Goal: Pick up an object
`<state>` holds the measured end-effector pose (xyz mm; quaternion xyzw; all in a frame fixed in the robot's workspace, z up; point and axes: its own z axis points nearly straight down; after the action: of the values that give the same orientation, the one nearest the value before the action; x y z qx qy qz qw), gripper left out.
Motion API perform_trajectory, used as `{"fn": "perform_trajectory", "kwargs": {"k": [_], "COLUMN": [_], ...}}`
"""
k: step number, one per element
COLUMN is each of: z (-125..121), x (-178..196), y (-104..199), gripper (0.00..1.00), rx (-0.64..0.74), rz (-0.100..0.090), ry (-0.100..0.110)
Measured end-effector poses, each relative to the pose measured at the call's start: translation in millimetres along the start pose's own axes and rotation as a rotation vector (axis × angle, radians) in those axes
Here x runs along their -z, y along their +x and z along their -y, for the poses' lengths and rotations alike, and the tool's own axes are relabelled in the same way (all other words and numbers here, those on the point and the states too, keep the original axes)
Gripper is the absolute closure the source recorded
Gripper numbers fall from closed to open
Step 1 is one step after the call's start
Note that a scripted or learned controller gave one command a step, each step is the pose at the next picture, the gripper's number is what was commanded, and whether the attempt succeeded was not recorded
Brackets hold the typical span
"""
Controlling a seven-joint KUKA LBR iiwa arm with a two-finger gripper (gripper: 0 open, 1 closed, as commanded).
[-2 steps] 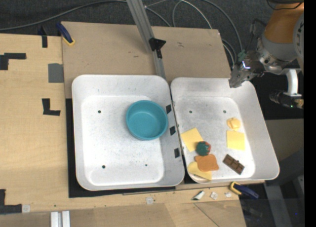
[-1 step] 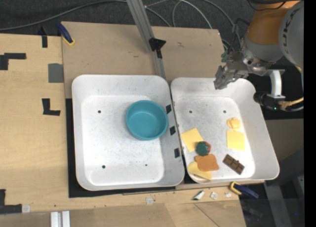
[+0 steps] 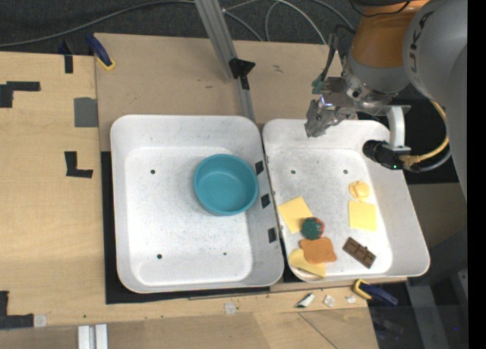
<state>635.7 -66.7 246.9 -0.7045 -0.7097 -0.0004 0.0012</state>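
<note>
A: Camera view, looking down at a slant: what is the arm [image 3: 414,33] doing?

B: It reaches in from the right, grey with an orange band above the wrist, and bends down toward the far edge of the right bin [image 3: 402,211]. Its gripper [image 3: 317,122] hangs over that bin's far left corner, tilted down and to the left. The fingers are close together with nothing between them. Whether they touch the bin I cannot tell.

A: And the things that could be picked up?

B: They lie in the near half of the right bin, well apart from the gripper. A yellow square [image 3: 295,213] sits near the left wall, tilted. Just beside its near corner is a small round green piece [image 3: 311,227], touching an orange toast-shaped piece [image 3: 317,249] that lies on a pale yellow piece [image 3: 301,264]. A dark brown bar [image 3: 358,251] lies to the right of these. Farther back on the right are a second yellow square [image 3: 363,216] and a small pale yellow lump [image 3: 359,189].

A: The other bin?

B: The left bin [image 3: 144,188] holds a teal bowl [image 3: 225,183], upright, right of its middle.

A: Anything hard to make out?

B: The pale yellow piece is partly covered by the orange one, so its shape is unclear. The arm's upper part is cut off by the top and right edges.
</note>
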Motion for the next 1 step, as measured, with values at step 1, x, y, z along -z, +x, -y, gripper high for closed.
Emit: {"fn": "perform_trajectory", "kwargs": {"k": [1], "z": [-5.2], "x": [-0.8], "y": [58.3], "gripper": [1.00], "rx": [0.000], "rz": [0.000], "ry": [0.000]}}
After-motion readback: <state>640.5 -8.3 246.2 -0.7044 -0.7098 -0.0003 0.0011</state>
